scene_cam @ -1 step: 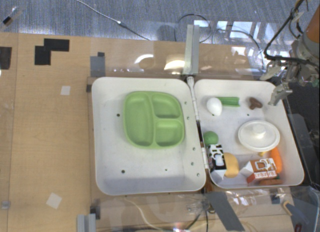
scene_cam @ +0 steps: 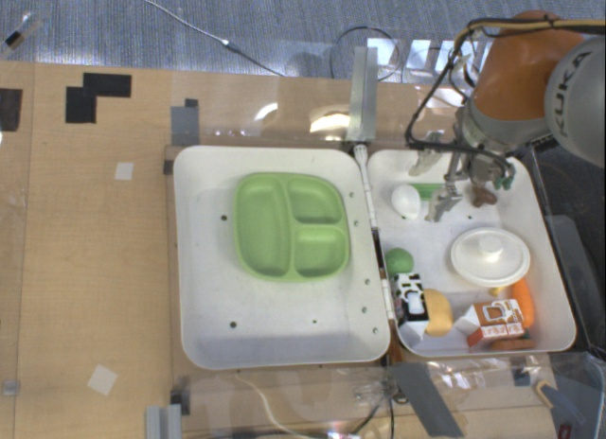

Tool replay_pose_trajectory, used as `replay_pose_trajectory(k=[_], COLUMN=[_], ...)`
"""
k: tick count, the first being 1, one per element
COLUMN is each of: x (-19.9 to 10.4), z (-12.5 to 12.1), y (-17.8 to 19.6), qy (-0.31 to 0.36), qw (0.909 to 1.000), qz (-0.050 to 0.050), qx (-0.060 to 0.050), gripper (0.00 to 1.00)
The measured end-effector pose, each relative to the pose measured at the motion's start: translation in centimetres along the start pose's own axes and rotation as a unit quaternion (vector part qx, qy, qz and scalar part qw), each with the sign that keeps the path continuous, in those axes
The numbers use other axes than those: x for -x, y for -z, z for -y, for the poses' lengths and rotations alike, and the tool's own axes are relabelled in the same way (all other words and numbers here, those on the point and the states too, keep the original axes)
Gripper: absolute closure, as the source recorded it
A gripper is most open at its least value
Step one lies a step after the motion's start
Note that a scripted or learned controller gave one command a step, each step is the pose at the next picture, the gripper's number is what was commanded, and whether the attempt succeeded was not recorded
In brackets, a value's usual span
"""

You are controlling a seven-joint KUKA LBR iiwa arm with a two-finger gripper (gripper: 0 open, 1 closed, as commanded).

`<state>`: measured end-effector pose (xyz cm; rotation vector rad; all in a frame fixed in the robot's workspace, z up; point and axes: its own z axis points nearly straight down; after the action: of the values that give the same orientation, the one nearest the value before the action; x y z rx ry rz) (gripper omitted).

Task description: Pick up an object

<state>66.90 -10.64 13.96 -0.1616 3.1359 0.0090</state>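
Note:
My gripper hangs over the back of the right bin, its fingers apart and nothing between them. One grey finger points down beside a white egg-shaped object. A small brown item lies by the other finger. A thin green piece lies just left of the gripper. Nearer the front sit a white round lid, a green ball, an orange carrot, a brown-and-white carton, a yellow piece and a black-and-white item.
The left bin holds a green divided plate. A raised divider separates the two bins. A metal post stands behind them. The arm's orange band and cables hang over the right bin's back edge.

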Motion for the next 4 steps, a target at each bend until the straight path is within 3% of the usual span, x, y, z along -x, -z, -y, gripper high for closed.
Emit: replay_pose_trajectory(k=[1,2,3,4], x=[-6.3,-11.7,-0.7,-0.7], z=[1.8,6.6,-0.2,5.5], y=[-4.4,-4.9,-5.1,-5.2], qy=[0.007,-0.033,-0.018,-0.057], qw=[0.9999,0.9994,0.9998,0.9984], qz=[0.006,0.007,0.006,-0.006], qx=[-0.004,-0.005,-0.003,0.000], gripper=[0.00,0.00,0.00,0.00])
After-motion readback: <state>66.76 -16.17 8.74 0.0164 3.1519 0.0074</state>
